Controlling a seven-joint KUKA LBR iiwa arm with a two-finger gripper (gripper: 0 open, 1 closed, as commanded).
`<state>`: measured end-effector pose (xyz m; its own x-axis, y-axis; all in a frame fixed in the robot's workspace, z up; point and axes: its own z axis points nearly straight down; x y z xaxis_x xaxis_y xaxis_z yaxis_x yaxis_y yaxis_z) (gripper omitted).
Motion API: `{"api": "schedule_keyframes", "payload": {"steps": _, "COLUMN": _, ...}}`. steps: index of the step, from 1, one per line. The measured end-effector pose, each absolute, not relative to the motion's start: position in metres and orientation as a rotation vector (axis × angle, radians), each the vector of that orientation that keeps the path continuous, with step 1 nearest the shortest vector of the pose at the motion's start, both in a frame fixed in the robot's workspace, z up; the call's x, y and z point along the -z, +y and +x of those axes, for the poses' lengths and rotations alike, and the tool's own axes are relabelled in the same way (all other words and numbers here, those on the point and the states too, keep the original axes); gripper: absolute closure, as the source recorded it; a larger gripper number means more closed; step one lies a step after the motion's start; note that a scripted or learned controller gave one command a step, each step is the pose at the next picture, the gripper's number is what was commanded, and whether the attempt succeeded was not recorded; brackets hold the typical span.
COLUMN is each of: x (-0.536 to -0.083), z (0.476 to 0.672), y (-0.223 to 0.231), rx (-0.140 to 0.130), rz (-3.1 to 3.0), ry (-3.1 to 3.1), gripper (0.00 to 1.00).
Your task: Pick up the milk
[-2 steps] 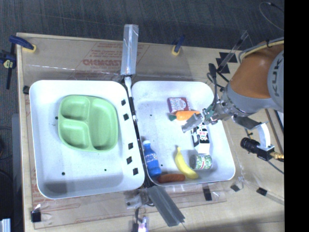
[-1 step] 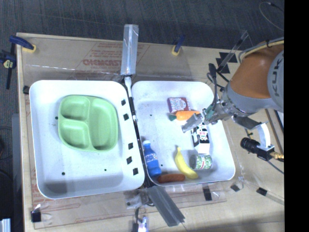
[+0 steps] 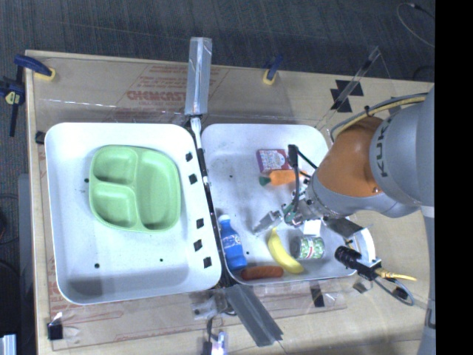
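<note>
The milk is a small maroon and white carton lying in the back part of the right bin. My gripper hangs low over the middle of that bin, in front of the carton and apart from it. An orange carrot lies between the two. The grey arm with its orange band comes in from the right and covers the bin's right side. Nothing shows in the gripper's grasp.
A banana, a green can, a blue bottle and a sausage lie along the right bin's front. The left bin holds a green divided plate. A metal divider stands between the bins.
</note>
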<state>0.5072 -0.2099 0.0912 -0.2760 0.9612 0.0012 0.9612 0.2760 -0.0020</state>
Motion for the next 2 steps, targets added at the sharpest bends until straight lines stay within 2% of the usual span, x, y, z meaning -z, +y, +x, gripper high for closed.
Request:
{"api": "schedule_keyframes", "payload": {"steps": 1, "x": -0.091, "z": 0.477, "y": -0.210, "rx": 0.000, "rz": -1.758, "ry": -2.601, "gripper": 0.00}}
{"api": "schedule_keyframes", "payload": {"steps": 2, "x": -0.092, "z": 0.498, "y": -0.185, "rx": -0.001, "rz": -1.794, "ry": -2.578, "gripper": 0.00}}
